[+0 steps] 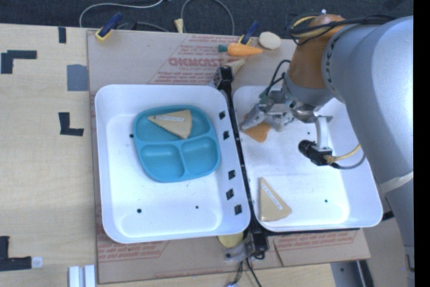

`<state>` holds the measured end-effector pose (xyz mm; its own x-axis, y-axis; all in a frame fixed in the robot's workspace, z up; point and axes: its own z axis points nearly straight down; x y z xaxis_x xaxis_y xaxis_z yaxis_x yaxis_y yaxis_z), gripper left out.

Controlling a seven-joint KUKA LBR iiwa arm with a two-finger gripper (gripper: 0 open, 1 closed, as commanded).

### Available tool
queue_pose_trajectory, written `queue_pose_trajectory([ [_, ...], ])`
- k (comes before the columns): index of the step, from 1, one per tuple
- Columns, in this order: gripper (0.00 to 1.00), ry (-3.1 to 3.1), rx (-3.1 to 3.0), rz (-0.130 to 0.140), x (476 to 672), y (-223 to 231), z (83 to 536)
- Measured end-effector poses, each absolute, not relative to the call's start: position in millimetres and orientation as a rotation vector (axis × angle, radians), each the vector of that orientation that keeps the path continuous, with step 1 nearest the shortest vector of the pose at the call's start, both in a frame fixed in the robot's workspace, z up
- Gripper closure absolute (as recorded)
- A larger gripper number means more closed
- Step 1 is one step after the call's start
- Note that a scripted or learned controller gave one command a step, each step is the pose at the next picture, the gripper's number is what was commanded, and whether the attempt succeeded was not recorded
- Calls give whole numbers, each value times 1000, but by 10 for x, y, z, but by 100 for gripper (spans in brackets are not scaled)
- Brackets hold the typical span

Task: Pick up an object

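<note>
My gripper (257,119) is down in the upper left part of the right bin (336,212), close to the divider between the bins. A small orange-brown piece (257,133) lies right under and against its tip, partly hidden by it. A tan wedge-shaped slice (273,201) lies flat near the front of the right bin, well apart from the gripper. In the left bin (117,212) a blue divided plate (178,151) carries another tan wedge (173,122) in its top compartment.
Behind the bins, on the cardboard, lie an orange carrot-like toy (243,49) and a pale egg-shaped item (270,40). Black clips (232,175) run along the wall between the bins. Cables loop at the back. The arm's body covers the right bin's far right side.
</note>
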<state>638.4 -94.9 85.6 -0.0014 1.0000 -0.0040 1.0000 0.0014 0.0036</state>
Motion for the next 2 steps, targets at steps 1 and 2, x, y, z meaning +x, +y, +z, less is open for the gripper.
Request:
queue_pose_trajectory([
  [1, 0, 2222, 2217, 3, 6700, -1091, 856],
  [2, 0, 2221, 2217, 0, 6608, -967, 857],
])
